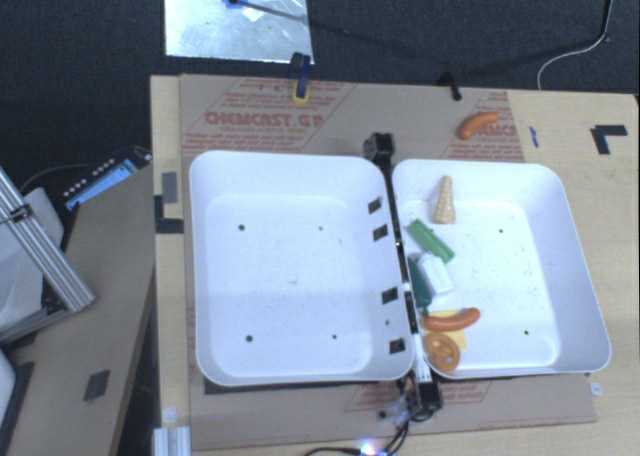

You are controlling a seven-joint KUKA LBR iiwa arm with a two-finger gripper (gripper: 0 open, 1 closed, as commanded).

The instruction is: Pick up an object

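Clutter sits all on one side: the right bin (525, 279) carries five small items packed along its left wall, by the black brackets (382, 234) that join it to the left bin (290, 269). From the far-left corner toward the near-left corner they run: a pale cone (443, 200), a green block (430, 241), a white-and-teal piece (428, 277) touching the block's lower end, an orange sausage (453, 319) lying crosswise, then a round orange piece (443, 350) tucked in the near-left corner. They prob. bunch there because the floor dips or tilts toward that wall (a guess, nothing confirms it); the rest of the right bin's floor is bare white w/ a few specks. One more orange sausage (478, 125) lies outside, on the cardboard sheet (260, 116) beyond the right bin's far edge, so it's a poor target. As for the gripper, I can't tell whether it's released, clenched or grasping anything, nor how near it is to any target. Since the arm comes in from the right, every candidate lies on the far side of the bin's floor from its approach. Best bet, imo, is the cone: it stands apart from its neighbours, whereas the block and the white-and-teal piece touch, and the wall crowds the near-corner pair.
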